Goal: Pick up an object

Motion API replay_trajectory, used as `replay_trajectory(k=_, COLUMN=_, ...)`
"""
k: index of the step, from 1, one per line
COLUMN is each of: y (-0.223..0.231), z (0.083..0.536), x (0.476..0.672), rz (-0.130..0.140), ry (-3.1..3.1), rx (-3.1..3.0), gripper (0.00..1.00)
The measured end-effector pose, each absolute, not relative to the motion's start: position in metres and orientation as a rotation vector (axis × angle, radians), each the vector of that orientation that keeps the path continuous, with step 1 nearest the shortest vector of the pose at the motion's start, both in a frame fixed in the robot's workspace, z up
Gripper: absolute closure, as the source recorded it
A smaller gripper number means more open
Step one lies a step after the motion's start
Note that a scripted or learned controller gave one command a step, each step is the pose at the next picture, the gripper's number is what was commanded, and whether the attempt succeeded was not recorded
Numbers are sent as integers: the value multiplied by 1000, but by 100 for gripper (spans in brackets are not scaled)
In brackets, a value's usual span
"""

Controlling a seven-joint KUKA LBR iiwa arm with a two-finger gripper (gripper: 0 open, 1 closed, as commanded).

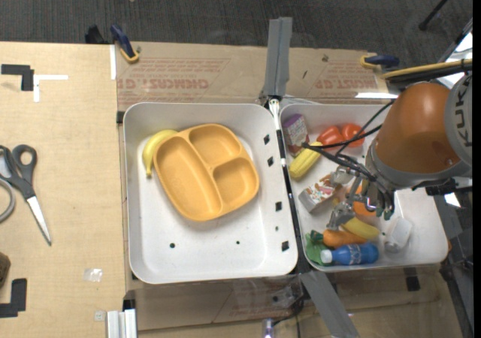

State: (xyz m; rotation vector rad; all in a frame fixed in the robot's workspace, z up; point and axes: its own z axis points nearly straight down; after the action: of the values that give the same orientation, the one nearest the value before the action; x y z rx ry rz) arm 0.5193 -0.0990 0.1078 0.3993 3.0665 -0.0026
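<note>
Nearest the camera, at the front edge of the right bin (421, 258), a blue bottle (352, 255) w/ white cap lies on its side. Just behind it: a toy carrot (338, 238), orange w/ green top, and a yellow piece (363, 228) touching it.

The arm (417, 134) comes in from the right, orange band bulging over the right bin, wrist angled down and to the left. Gripper (344, 214) hangs low over the clutter near the carrot and yellow piece; fingers partly masked by cables, can't tell if wide or narrow, and nothing is clearly seen between them.

Right bin also holds a silver crinkled packet (317, 194) beside the gripper, a yellow corn-like toy (304, 164) further back, a red-orange toy (339, 134) and a purple-labelled packet (295, 131) at the far wall. A small white object (399, 233) sits on the right side.

Left bin (150, 246) holds a yellow-orange divided plate (205, 171), three compartments, tilted diag. A banana (154, 148) curls against its far-left rim.

On the bench to the left lie scissors (28, 182).
</note>
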Motion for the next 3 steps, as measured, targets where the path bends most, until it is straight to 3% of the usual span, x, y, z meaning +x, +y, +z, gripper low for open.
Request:
replay_trajectory(k=1, y=-110, z=108, x=497, rz=-11, ry=3085, rx=149, gripper=0)
replay_trajectory(k=2, y=-112, z=107, x=511, rz=0, ry=3102, rx=143, gripper=0)
replay_trajectory(k=3, y=-108, z=107, x=506, rz=-1, ry=3087, rx=231, gripper=0)
